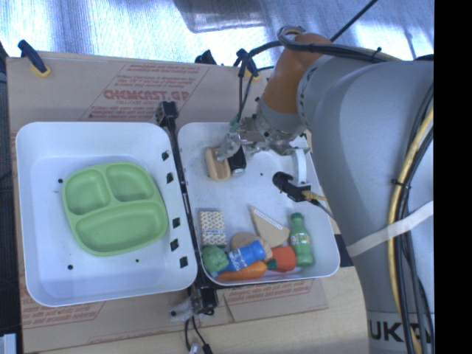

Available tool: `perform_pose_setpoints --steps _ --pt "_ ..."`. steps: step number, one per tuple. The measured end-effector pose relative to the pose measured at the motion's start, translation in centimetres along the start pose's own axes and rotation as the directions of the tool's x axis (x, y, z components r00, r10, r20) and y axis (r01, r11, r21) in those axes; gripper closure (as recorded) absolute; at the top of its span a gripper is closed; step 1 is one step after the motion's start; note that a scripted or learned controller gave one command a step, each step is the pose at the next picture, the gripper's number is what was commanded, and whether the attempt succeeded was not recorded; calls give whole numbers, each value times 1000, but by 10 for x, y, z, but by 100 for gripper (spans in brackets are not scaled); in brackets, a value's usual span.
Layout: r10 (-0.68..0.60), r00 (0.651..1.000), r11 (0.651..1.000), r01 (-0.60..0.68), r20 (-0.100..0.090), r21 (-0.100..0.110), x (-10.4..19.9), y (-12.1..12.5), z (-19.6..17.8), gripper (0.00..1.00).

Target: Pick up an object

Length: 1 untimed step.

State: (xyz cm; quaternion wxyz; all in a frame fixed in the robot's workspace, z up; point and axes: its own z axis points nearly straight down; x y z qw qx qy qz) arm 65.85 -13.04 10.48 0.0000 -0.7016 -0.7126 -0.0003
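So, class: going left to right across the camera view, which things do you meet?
Green three-compartment plastic plate → small checkered box → blue toy can → green toy bottle with a white label → grey robot arm.

The hand (pixel 230 152) hangs low in the right bin (pixel 318 198), touching a tan bread-like piece (pixel 216 165). Toy foods crowd that bin's near end: green bottle (pixel 300 240), carrot (pixel 242 273), blue can (pixel 247 256). The left bin (pixel 37 168) holds a green divided plate (pixel 114 207).
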Motion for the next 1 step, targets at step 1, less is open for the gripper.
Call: perform_pose_setpoints --steps 1 --pt "8 1000 1000 -8 0 0 42 0 -118 100"
